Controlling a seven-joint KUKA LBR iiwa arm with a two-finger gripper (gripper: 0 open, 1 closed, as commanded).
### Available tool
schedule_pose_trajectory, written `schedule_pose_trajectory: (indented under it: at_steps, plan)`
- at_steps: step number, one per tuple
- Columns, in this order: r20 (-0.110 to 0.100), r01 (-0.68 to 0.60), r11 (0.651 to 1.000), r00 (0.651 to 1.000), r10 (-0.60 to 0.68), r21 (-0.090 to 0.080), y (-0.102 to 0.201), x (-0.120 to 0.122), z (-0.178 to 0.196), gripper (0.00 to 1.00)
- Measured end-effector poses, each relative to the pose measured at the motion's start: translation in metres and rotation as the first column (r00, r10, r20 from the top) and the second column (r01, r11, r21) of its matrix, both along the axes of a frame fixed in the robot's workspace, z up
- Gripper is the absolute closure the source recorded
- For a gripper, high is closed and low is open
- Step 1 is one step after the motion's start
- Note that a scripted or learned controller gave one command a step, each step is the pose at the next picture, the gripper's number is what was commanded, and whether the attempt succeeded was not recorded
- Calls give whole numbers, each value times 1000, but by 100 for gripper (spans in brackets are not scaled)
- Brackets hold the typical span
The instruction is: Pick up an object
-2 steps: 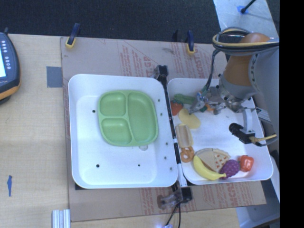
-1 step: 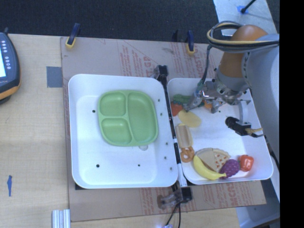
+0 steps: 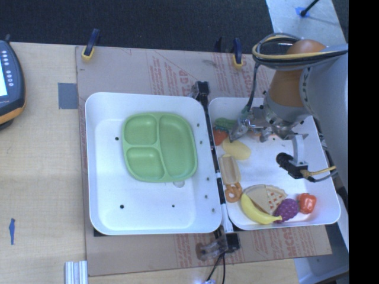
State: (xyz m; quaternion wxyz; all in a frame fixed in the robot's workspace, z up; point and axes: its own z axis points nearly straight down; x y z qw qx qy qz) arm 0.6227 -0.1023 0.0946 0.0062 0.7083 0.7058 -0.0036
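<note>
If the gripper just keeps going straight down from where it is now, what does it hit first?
Most likely the green toy food at the right bin's upper-left corner, or bare floor beside it. The gripper hangs over that spot; its height is unclear, so treat this as a guess.

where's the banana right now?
In the right bin, near its front edge: the banana lies beside the purple grapes and against the flat tan piece, just below the pretzel.

Toy foods in the right bin [image 3: 331, 215], placed relative to the gripper [image 3: 240, 129]: green piece [image 3: 224, 123] and pale yellow piece [image 3: 236, 151] just beside it, tan block [image 3: 229, 169] below, and banana [image 3: 257, 210], purple grapes [image 3: 288, 208] and red piece [image 3: 307, 202] well apart.
</note>
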Motion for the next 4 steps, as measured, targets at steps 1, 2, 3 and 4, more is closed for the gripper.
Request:
schedule_pose_trajectory:
  at_steps: [1, 2, 3, 4]
  plan:
    - [-31, 3, 1000, 1000, -3, 4, -2, 17, -4, 0]
    - [-27, -3, 1000, 1000, 3, 16, -44, 29, -7, 0]
    - [-26, -7, 1000, 1000, 8, 18, -57, 29, -6, 0]
    - [-26, -9, 1000, 1000, 10, 18, -57, 30, -5, 0]
